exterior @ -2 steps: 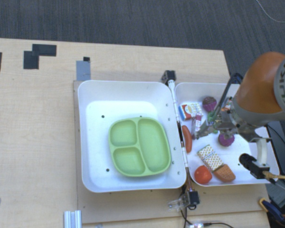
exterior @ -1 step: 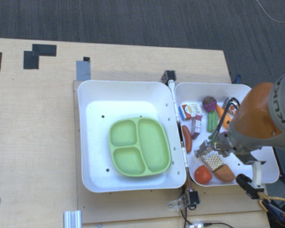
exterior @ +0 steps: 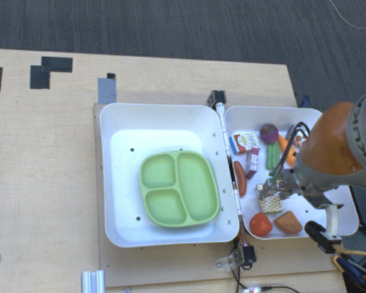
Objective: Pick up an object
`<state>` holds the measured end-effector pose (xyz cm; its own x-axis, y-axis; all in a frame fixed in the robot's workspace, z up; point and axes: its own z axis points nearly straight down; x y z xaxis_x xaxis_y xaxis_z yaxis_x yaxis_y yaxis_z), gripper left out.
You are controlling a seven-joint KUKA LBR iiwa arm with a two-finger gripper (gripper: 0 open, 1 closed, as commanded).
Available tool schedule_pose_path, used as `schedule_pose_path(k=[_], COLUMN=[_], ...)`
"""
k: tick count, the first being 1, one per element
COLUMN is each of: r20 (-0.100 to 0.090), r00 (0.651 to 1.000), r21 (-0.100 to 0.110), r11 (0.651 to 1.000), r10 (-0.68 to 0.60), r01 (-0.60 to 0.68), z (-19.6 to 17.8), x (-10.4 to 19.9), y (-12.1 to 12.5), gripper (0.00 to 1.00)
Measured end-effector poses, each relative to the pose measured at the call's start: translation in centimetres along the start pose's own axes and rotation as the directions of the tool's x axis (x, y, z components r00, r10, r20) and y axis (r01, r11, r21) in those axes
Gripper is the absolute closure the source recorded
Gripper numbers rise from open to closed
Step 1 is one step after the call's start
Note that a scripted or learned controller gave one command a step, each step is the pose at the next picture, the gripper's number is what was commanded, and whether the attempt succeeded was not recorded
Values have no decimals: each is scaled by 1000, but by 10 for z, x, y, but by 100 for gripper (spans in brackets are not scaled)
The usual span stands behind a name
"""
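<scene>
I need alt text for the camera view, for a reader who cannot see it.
A robot arm's gripper hangs over small toy foods in the right white bin, above a checkered yellow piece. The left bin holds a green divided tray.

KUKA arm (exterior: 348,142): grey casing w/ 1 wide orange band above the wrist, smooth & rounded, slightly glossy. Below the band a grey wrist section. 1 black cable (exterior: 291,144) loops off the band's left side, running down twd the gripper (exterior: 269,190), which is small, metallic grey, details too small to tell. White bracket w/ black rounded part (exterior: 322,234) under the wrist.
</scene>
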<state>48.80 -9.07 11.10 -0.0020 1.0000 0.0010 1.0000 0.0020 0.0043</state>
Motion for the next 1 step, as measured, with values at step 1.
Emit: schedule_pose_path(k=[1], r20=[0], r00=[1000], r21=[1], r11=[1000], r10=[-2], r01=[2], z=[-74], x=[66], y=[0], gripper=[100])
